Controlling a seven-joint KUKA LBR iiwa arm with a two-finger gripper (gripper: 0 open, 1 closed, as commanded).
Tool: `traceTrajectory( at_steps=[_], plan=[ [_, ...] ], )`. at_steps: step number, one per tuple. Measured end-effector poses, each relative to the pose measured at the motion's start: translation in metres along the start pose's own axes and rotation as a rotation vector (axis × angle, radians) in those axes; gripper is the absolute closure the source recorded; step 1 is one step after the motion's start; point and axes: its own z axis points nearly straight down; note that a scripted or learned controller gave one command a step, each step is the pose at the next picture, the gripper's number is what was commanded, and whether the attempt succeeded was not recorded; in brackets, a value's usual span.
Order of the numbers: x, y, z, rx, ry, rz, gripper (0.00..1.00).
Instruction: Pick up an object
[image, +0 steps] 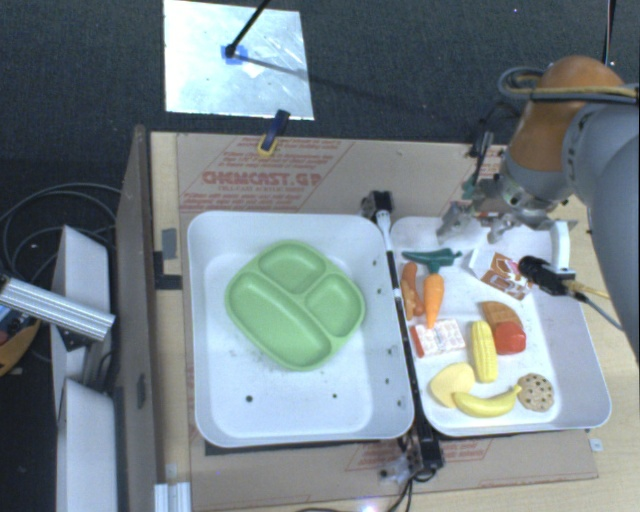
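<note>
Gripper (478, 215) at far edge of right bin (590, 370), jaw state unclear (blurred); carrot (433, 296) lies nearer-left, long axis near-far.

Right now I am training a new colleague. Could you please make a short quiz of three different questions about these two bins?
1. True or false: the green divided plate lies in the left bin.
2. Which item lies nearest the front right corner of the right bin? A) carrot B) cookie C) corn cob
3. Fill in: the banana lies beside the ____, which is on its right.

Key
1. True.
2. B; the cookie lies in that corner.
3. Cookie. The gripper hovers at the back edge of the right bin, far from both.
</note>
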Motion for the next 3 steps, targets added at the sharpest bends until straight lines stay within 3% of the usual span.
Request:
traceTrajectory(
  at_steps=[1,2,3],
  plan=[
    [0.032,-0.015,0.043,0.010,0.003,-0.002,0.00],
    [0.018,-0.054,0.068,0.013,0.002,0.005,0.00],
    [0.030,-0.044,0.066,0.008,0.001,0.000,0.00]
  ],
)
